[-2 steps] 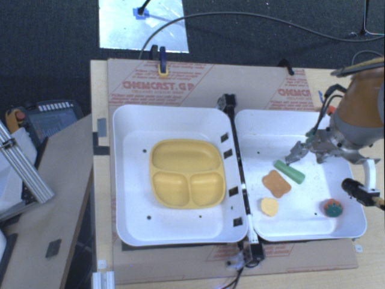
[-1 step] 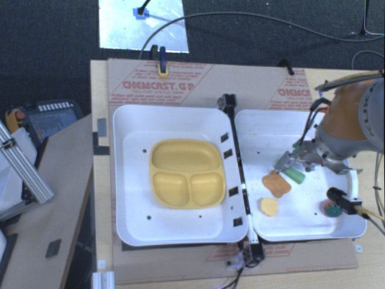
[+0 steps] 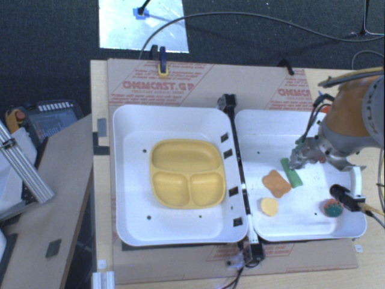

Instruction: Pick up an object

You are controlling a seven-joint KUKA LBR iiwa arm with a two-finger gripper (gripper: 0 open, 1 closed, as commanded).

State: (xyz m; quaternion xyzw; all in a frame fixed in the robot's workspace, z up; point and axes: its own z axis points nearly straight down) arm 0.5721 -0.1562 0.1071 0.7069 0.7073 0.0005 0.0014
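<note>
Sitting side by side on the bench are two white bins. In the left bin [image 3: 129,179] one yellow plate [image 3: 187,173] with three sections is seen, near the middle. In the right bin [image 3: 264,134] four small things can be counted: one green stick [image 3: 291,173], one orange-brown piece [image 3: 276,184], one small yellow piece [image 3: 269,206], and one round red and green thing [image 3: 332,208] by the right wall.

The arm [image 3: 355,116] is seen reaching in from the right, over the right bin. It is bent down so that the gripper [image 3: 299,159] is low, at the top end of the green stick. It cannot be told whether the gripper is spread or closed, or whether the stick is touched, because that part is dark and small. A dark part with a white bracket is seen just beside the round red and green thing.

The green stick is laid at a slant near the middle of the right bin, just beside the orange-brown piece. The yellow piece is found nearer the front wall, close to the strip between the bins. Bare white floor is left at the back of the right bin and along its front right part. Bare floor is left all around the plate in the left bin.
</note>
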